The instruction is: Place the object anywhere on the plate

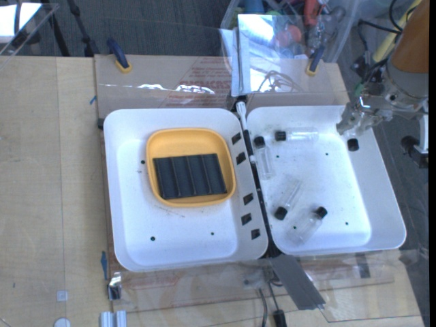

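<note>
Over the far right corner of the right bin point(381, 182) the gripper point(355, 119) hangs at the rim, and from this angle I cannot tell whether it is spread or closed, nor that anything is caught in it. Down in that bin lie several clear vials with black caps: one vial point(294, 136) along the far edge, one point(261, 157) hard by the left wall, one point(287, 199) in the middle, one point(308, 222) toward the near edge. A loose black cap point(353, 144) sits just beside the gripper. Across the divider, the yellow plate point(192, 142) waits in the left bin point(136, 237), a dark ribbed insert point(189, 176) lying on it. Picking looks like the job now, I'd say. The vials are see-through and round, likely to roll, so the sensible approach is to come straight down across the body of one, squeeze across its width, lift well clear of the divider, then set down over the insert rather than the plate's sloped lip.
</note>
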